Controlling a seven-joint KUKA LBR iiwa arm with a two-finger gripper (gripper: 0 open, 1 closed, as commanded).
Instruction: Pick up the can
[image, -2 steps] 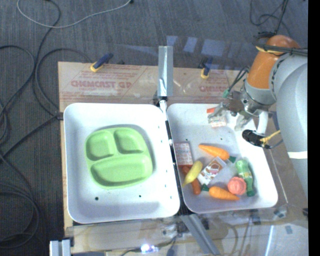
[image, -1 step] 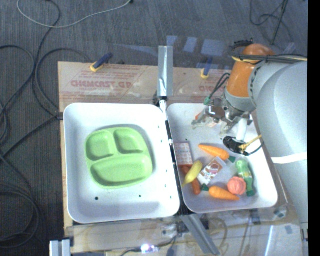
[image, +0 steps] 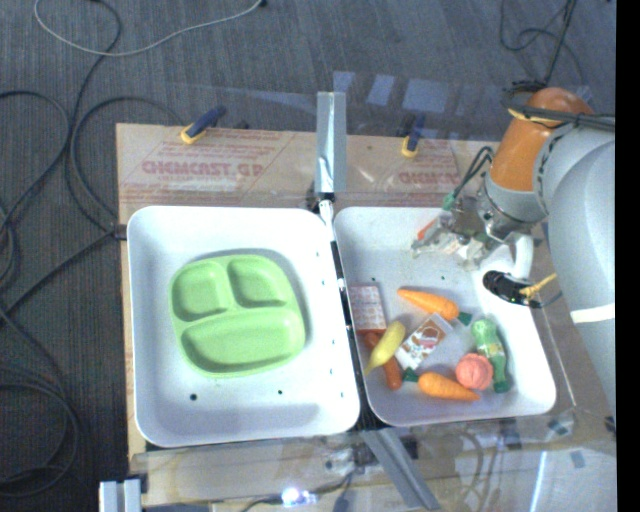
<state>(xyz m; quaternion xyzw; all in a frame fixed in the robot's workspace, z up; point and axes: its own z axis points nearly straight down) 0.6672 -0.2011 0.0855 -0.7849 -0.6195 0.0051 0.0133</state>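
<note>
Grey carpet crossed by loose black cables; on it a board-topped bench (image: 150, 175), clamped at its far edge, presumably to keep both bins from shifting under the arm.

Gripper (image: 452, 236) at the far corner of the right bin (image: 545, 400), over bare white floor and apart from every object; open or closed, cannot tell at this slant. Nothing seen in its grasp.

Nearest object: upper carrot (image: 430, 300), lying between gripper and clutter. Beyond it, a small carton (image: 425, 338), a banana (image: 388, 343), a pink round fruit (image: 474, 371), a green bottle (image: 490, 345) and a lower carrot (image: 447, 386), crowded together at the near end.

Can (image: 367, 307) on its side along the right bin's left wall, just beside the banana, well apart from the gripper. Probable consequence: wall-side approach blocked, so pickup likely from above. Pickup not yet begun.

Left bin (image: 140, 300): green divided plate (image: 238, 312) at centre.
</note>
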